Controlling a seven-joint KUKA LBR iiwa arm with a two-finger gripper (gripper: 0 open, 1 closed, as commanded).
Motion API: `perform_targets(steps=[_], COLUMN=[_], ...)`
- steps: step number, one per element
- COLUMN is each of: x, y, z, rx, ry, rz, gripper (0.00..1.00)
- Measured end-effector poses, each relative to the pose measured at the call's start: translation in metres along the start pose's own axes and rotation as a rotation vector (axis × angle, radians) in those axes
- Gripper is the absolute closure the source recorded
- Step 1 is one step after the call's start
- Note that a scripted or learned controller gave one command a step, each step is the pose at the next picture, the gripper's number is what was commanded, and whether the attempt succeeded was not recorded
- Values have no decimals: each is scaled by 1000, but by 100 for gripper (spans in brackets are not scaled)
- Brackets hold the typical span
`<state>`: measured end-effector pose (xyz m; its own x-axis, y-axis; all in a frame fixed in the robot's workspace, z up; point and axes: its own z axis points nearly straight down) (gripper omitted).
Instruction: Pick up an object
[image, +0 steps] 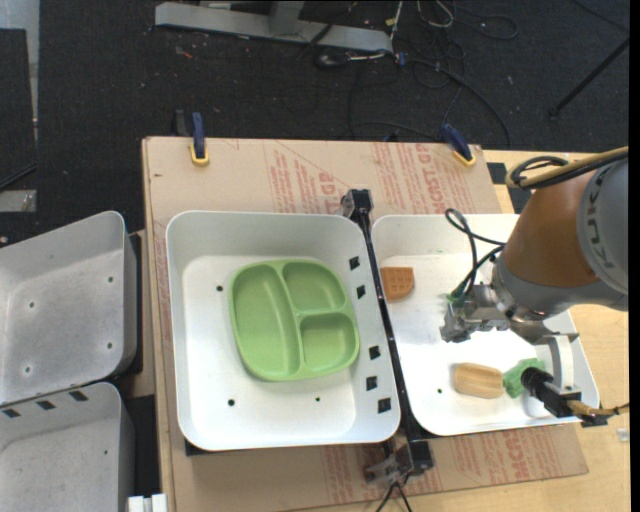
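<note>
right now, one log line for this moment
hand: over right white bin | tan wooden brush with green handle: unheld | green divided plate: left bin

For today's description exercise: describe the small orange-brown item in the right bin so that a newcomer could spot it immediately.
Start at the right bin, the one the arm reaches over. Look along its left wall, near the divider between the bins: the orange-brown block lies there. Unlike the paler tan brush with a green handle nearer the front, it is squarish, darker and sits alone.
</note>
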<state>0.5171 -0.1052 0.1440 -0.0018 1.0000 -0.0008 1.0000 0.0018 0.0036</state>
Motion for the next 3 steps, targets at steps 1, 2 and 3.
perform_targets(steps=[1, 2, 3], x=[-9, -7, -6], y=[3, 0, -5], z=[-46, -89, -151], rx=[-1, -1, -4], ry=[-1, 0, -1], rz=[0, -1, -2], gripper=[100, 100, 100])
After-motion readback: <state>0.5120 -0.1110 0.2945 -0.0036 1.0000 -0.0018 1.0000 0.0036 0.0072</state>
